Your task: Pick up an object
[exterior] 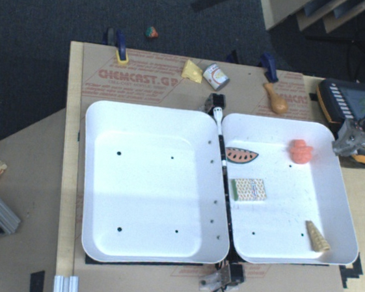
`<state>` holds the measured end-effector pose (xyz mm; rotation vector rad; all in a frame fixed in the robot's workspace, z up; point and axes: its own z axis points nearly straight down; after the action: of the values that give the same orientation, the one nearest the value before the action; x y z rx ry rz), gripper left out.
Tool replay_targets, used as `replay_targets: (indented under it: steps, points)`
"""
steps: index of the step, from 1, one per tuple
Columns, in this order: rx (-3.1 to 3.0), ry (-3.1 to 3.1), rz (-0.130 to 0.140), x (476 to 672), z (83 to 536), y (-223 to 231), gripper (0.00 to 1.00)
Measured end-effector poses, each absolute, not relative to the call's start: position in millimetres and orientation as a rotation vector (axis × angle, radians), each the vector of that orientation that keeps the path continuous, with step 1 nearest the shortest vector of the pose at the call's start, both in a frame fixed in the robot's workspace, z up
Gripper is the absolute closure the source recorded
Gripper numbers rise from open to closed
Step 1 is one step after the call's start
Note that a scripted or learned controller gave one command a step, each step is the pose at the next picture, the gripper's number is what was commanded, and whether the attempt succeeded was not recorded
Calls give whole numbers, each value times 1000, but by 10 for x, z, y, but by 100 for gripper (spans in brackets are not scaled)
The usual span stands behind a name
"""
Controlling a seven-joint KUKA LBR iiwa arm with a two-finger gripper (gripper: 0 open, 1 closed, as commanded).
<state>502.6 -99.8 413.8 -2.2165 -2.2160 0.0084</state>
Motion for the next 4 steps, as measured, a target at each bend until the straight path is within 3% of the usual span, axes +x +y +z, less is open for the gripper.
replay_targets:
  steps: [1, 2, 3, 4]
  points:
    - [-2212, -2218, 9, 4775, 3366, -629, 100]
    - [-2231, -2233, -18, 4802, 4788, -714, 100]
    - [-2214, -2219, 9, 4793, 3774, -420, 100]
    - [-2235, -2234, -22, 4942, 5453, -678, 100]
